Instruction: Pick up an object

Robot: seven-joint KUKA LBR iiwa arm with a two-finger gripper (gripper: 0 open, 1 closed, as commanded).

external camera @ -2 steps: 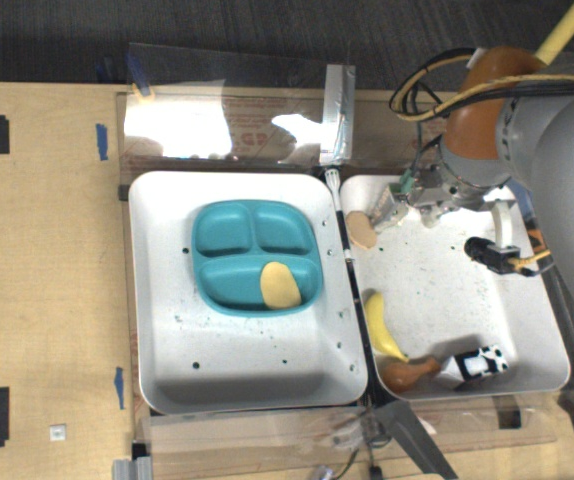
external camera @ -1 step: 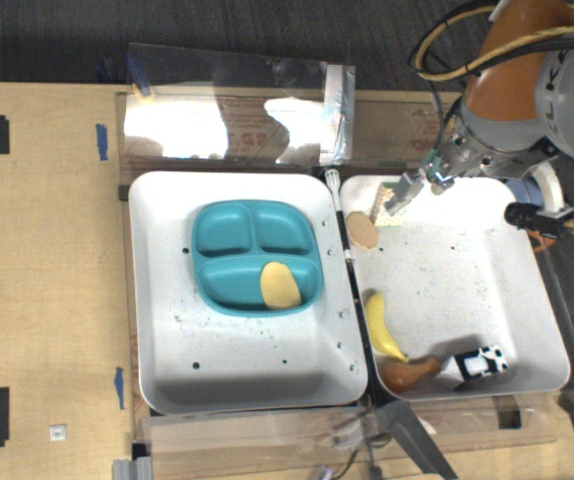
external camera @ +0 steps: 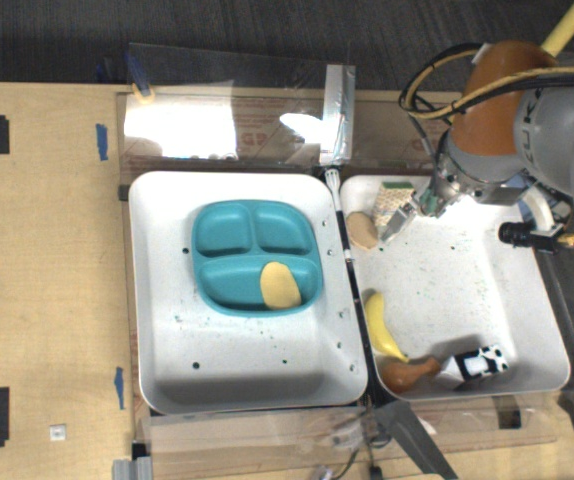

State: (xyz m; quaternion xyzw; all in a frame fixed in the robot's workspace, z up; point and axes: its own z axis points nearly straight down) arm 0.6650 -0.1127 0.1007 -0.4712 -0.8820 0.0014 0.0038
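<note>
My gripper (external camera: pixel 399 220) hangs low over the far left corner of the right bin (external camera: pixel 487 298), reaching in from the upper right. Its tip is right beside a tan round piece (external camera: pixel 363 231) and in front of a speckled green-topped packet (external camera: pixel 394 197); whether it touches either I cannot tell. A yellow banana (external camera: pixel 382 326) lies along the bin's left wall. At the front lie a brown pear-shaped item (external camera: pixel 408 371) and a small black-and-white object (external camera: pixel 479 363). Nothing shows held.
The left bin (external camera: pixel 167 348) holds a teal divided plate (external camera: pixel 229 238) with a yellow oval item (external camera: pixel 280 286) in its front right compartment. A ridge (external camera: pixel 348 268) separates the bins. Cables (external camera: pixel 437 83) loop above the orange wrist band.
</note>
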